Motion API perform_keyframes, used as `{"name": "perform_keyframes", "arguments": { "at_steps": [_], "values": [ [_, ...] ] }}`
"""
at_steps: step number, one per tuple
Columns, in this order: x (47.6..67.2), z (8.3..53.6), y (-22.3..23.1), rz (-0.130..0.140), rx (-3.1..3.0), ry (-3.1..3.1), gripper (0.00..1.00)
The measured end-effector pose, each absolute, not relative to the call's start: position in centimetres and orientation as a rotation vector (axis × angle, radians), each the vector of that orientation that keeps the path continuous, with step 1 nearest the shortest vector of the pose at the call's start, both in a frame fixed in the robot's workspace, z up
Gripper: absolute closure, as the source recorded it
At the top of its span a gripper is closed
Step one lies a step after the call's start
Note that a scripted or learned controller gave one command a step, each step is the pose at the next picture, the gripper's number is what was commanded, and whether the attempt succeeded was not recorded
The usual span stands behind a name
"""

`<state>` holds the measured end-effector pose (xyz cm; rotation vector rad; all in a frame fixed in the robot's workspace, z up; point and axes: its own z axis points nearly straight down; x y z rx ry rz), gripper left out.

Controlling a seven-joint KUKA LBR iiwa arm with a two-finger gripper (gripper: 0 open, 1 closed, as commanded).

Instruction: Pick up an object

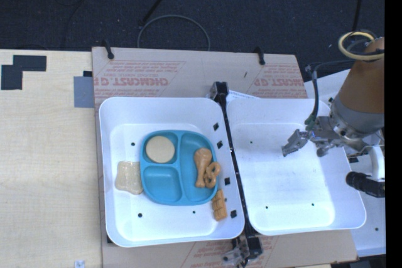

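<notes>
In the left bin point(113, 223) lies a blue compartment tray point(166, 188). A round tan disc point(159, 149) sits in the tray's upper left compartment and a knotted tan pretzel-like piece point(206, 167) in its right one. A pale bread-like slab point(129, 177) rests against the tray's left edge. A small orange-brown chunk point(218, 205) lies just off the tray's lower right corner. My gripper point(309, 146) hangs over the right part of the right bin point(282, 216), far from all these objects. It is open, with nothing between its fingers.
A black divider clamp point(221, 92) joins the two bins at their shared rim. The grey arm with its orange band point(364, 81) enters from the right. Cardboard point(163, 75) lies under the bins, and a pale wooden bench surface point(44, 160) stretches to the left.
</notes>
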<state>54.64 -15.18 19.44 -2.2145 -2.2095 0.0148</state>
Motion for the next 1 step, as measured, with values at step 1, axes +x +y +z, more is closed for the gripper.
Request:
{"name": "perform_keyframes", "arguments": {
  "at_steps": [1],
  "values": [
    [54.95, 20.23, -15.20, 0.002, -2.221, -2.221, 0.00]
  ]
}}
